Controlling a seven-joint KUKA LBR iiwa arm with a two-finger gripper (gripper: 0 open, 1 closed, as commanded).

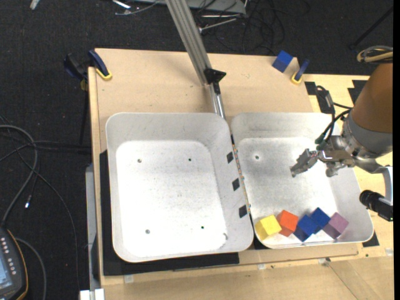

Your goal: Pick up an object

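Here we log the claw (317, 163) over the right bin (275, 130), its two fingers spread apart with nothing between them. We see four blocks touching in a row at that bin's near edge: yellow block (269, 226), orange block (288, 222), blue block (312, 223), purple block (336, 224). Another blue cube (283, 60) sits on the worktop (156, 80).

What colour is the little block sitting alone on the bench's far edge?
Blue: the block shows plainly in the camera view.
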